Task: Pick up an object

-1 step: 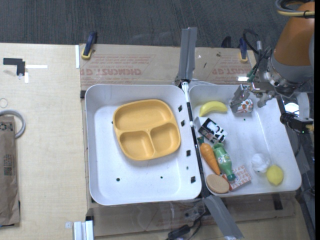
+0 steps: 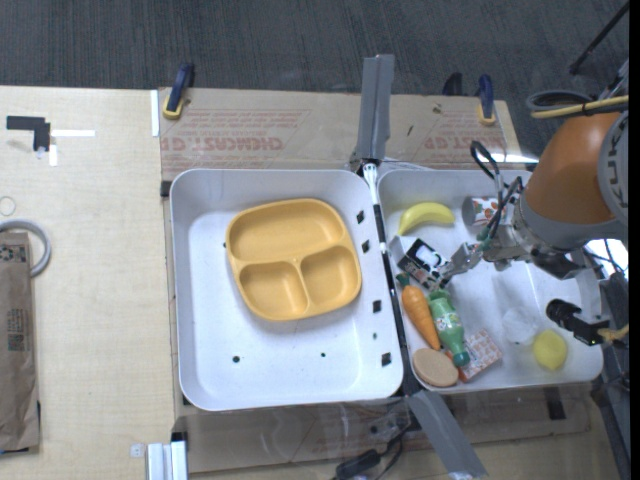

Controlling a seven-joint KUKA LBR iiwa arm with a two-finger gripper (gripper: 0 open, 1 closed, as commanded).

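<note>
The small black-and-white packet (image 2: pixel 421 260) lies in the right bin (image 2: pixel 512 376), close to that bin's left wall, toward the right end of the tabletop. My claw (image 2: pixel 462 260) reaches in from the right and hangs low just beside the packet, on its right. From this slant I cannot tell how far my claw is open, and I see nothing held in it.

A banana (image 2: pixel 427 215) lies behind the packet, near the bin's far wall. In front of the packet a carrot (image 2: pixel 420 315) and a green bottle (image 2: pixel 451 332) lie side by side, touching or nearly so. A round brown biscuit (image 2: pixel 435 368) sits at the carrot's near end, in the bin's front left corner, with a red-and-white box (image 2: pixel 479 353) just beside the bottle. A yellow lemon (image 2: pixel 549 349) rests well apart, toward the bin's front right.

The left bin (image 2: pixel 182 268) holds a yellow divided plate (image 2: pixel 295 258).
</note>
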